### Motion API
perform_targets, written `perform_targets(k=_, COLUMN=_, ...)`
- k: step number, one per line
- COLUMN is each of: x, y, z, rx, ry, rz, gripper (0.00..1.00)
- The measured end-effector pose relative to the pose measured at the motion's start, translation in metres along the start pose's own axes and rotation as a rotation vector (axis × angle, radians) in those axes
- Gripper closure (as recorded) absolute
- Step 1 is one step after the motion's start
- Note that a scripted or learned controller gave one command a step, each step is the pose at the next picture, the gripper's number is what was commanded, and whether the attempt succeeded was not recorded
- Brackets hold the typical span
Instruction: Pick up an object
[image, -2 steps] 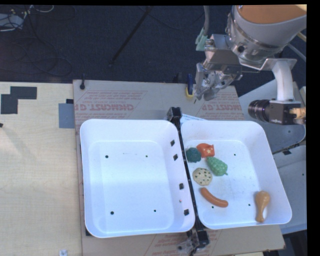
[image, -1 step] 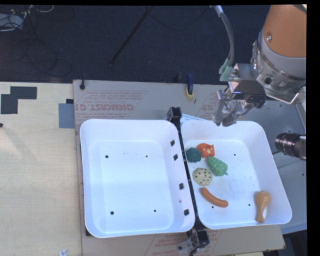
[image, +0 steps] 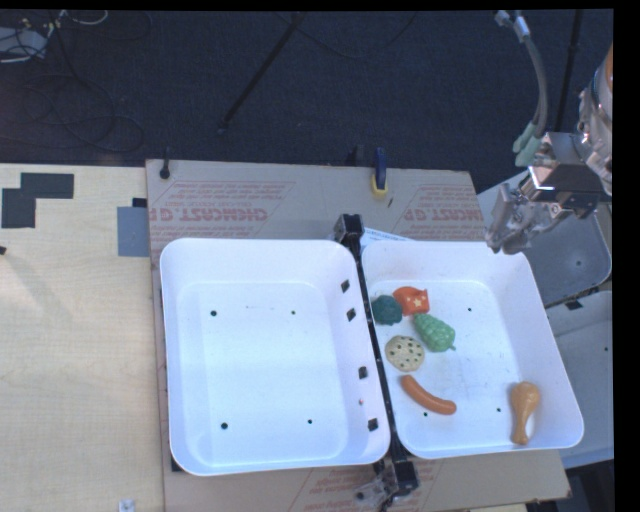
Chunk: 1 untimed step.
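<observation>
Across the worktop: we are looking down on a worktop (image: 70, 330) carrying a cardboard sheet (image: 300, 200), and that sheet is serving as a base under both bins, presumably to keep them side by side.
Left bin: we are seeing the left bin (image: 180, 290) lying flat with nothing for us to pick from, so we are judging it to be the spare container.
Right bin: the right bin (image: 545, 330) is holding every candidate object, which is why we are expecting the reach to go there.
Arm: we are seeing the arm (image: 560, 180) hanging by the far right corner of the right bin, off the objects, which is leaving them all unobstructed.
Pincer: the pincer (image: 508, 232) is hovering at that corner, carrying nothing; whether it is spread or pressed together we cannot tell.
Pear-shaped toy: the tan pear-shaped toy (image: 523, 408) is lying alone near the right wall, well apart from the rest, so we are judging it the easiest target.
Sausage: the orange sausage (image: 428, 396) is lying flat just beside the divider side.
Cluster: the green toy (image: 434, 332), tan disc (image: 405, 352), red toy (image: 411, 299) and dark teal toy (image: 386, 310) are crowding together, making a clean grip harder there.
</observation>
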<state>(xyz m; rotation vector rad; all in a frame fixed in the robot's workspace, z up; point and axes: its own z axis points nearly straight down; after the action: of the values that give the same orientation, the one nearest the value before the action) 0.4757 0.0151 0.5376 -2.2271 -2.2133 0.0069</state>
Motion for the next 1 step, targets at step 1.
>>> perform_targets(k=1, x=-0.0111, y=0.0233, z=0.2732, rx=0.017, ry=0.000, rz=-0.004, gripper=1.00)
